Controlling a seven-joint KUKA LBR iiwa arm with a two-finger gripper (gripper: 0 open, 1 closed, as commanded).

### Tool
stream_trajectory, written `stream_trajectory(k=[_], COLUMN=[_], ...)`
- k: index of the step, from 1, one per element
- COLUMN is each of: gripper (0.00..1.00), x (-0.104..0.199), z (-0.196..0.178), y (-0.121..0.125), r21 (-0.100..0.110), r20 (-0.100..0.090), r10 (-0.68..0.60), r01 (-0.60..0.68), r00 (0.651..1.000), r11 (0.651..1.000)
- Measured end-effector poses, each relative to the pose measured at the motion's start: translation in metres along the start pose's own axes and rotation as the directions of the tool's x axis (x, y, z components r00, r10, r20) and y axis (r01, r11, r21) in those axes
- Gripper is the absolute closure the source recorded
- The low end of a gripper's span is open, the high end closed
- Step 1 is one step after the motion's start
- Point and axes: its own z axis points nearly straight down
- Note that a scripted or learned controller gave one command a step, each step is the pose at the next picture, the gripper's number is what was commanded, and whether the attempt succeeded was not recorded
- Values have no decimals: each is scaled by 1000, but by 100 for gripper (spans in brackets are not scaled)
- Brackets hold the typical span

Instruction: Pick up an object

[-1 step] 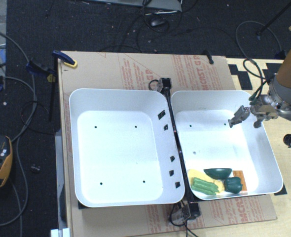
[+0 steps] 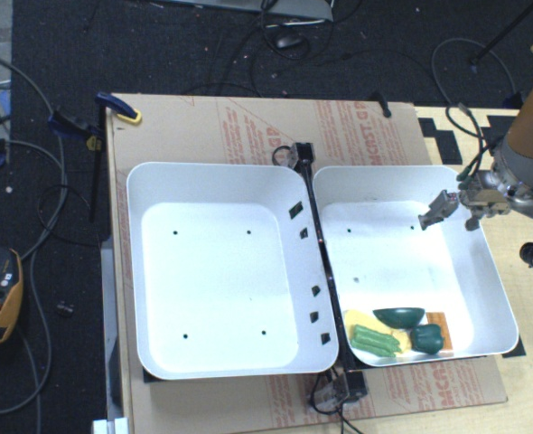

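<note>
The gripper (image 2: 451,212) hangs over the far right part of the right bin (image 2: 483,260), its fingers spread with nothing between them. Well apart from it, toward the near edge of that bin, lie a dark green bowl (image 2: 399,316), a green cob (image 2: 375,340), a green block (image 2: 427,338) and a yellow sheet (image 2: 360,320).

two bins (image 2: 219,177) side by side on the bench (image 2: 203,125); objects (image 2: 397,331) in right bin's near corner

Gripper (image 2: 449,213) above right bin (image 2: 483,242) — green objects (image 2: 397,331) at near corner
</note>
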Motion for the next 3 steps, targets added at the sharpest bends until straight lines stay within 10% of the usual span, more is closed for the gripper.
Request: stream_trajectory(k=[2,3], gripper=[0,100], x=[1,1], z=[110,97], y=[1,2], r21=[3,-1], r20=[-1,0], r10=[0,0], r01=[0,0], r00=[1000,1000], r11=[1000,1000])
